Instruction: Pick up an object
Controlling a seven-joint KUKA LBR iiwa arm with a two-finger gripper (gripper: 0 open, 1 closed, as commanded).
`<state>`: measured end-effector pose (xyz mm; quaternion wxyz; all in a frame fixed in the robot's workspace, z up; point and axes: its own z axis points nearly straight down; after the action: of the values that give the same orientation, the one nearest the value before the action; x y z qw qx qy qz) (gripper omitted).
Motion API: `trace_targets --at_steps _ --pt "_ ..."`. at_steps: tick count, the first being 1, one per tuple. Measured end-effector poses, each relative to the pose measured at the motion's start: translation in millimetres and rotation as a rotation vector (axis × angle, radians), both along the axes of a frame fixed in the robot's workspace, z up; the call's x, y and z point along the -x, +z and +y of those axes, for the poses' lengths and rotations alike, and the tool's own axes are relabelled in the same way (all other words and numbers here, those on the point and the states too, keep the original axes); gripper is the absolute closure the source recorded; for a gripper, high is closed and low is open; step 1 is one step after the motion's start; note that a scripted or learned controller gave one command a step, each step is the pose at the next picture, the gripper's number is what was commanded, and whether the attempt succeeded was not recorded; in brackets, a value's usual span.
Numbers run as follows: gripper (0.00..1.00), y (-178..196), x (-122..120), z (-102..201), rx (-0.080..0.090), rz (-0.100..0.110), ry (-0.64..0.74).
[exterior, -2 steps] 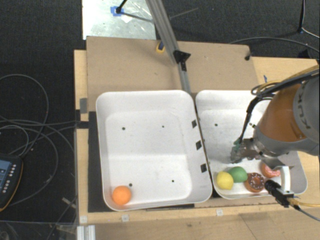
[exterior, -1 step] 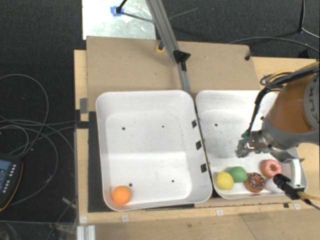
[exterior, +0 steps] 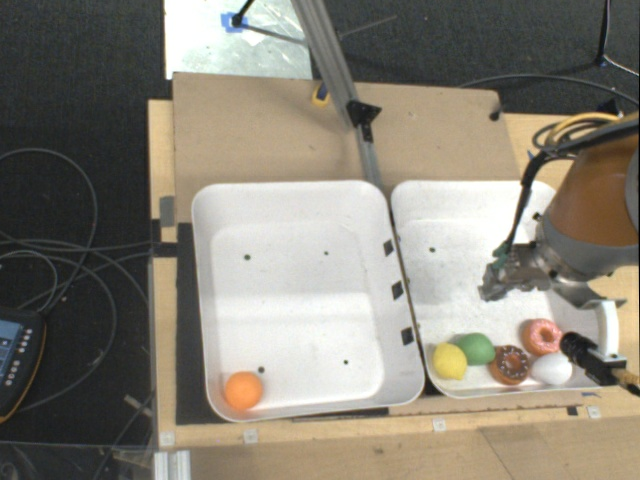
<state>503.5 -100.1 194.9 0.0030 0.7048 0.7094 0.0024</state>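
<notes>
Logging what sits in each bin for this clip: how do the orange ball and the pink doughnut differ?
The orange ball is a plain sphere; the pink doughnut is a ring with a hole. The ball lies alone in the left bin, at its near left corner; the doughnut lies in the right bin among other toy foods, just below the gripper. Both rest on a bin floor, ungrasped.

The arm (exterior: 600, 208) runs off the frame's right edge; its tool (exterior: 497, 280) is too blurred to read.

Two white bins (exterior: 300, 203); one orange ball (exterior: 242, 390), one yellow fruit (exterior: 449, 361), one green fruit (exterior: 477, 347), two doughnuts (exterior: 541, 336), one white ball (exterior: 552, 370)
</notes>
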Motion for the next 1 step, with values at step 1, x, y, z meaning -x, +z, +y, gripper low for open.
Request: trace_targets --at_steps 1 --pt "1.0 44.6 -1.9 -5.4 0.001 0.0 -0.001"
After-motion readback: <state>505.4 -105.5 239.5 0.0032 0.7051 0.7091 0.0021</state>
